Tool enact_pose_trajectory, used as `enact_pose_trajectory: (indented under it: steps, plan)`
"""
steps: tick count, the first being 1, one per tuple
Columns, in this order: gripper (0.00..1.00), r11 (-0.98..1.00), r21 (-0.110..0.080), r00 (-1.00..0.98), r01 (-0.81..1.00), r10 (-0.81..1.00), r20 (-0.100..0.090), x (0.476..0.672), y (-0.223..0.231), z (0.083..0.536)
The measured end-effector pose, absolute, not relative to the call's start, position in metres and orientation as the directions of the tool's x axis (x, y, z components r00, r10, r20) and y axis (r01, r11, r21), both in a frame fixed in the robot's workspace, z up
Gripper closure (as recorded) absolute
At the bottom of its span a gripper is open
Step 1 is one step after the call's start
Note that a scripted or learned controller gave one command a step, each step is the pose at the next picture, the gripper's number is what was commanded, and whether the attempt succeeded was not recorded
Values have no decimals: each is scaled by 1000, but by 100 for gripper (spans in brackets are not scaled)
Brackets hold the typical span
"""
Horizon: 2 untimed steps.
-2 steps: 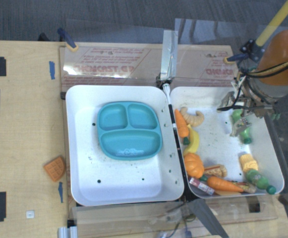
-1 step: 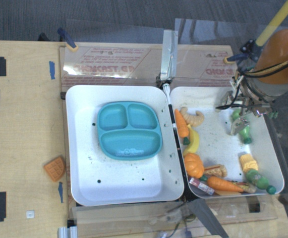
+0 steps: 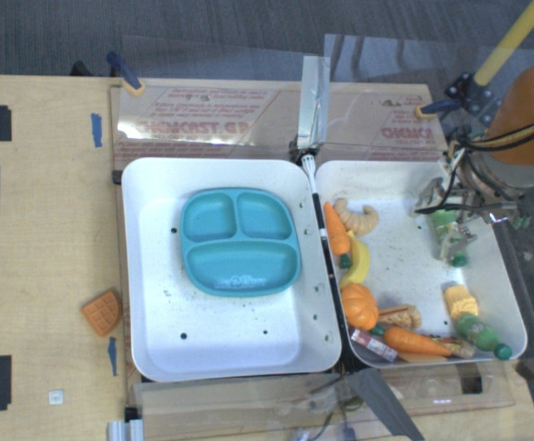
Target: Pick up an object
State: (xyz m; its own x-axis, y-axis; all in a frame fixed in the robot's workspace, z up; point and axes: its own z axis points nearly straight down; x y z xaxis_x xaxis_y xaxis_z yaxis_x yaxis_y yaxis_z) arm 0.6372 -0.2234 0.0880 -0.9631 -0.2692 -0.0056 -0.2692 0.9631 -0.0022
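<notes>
**Pincer low over the right bin's far corner**

We see the arm reaching in from the right, its orange band above the wrist, with the pincer down inside the right bin near its far right side. Cables and metal parts crowd the tip, and we cannot tell how it stands or whether it has anything; a small green and pale item shows right at the tip, too blurred to name.

The toy foods lie scattered in that bin. Along its left wall we see a carrot beside a pale ginger-like piece, with a banana just below. Nearer us sit a small pumpkin, a second carrot and a corn cob by a green piece in the near right corner.

The left bin holds a blue divided plate. On the table left of it lies a small waffle.
</notes>
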Motion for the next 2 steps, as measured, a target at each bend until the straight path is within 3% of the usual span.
enact_pose_trajectory:
  steps: [1,2]
  plan:
    - [100,963,-9,-963,-268,-268,-20,641,-223,103]
    - [0,963,-5,-963,-269,-269,-19,641,-221,102]
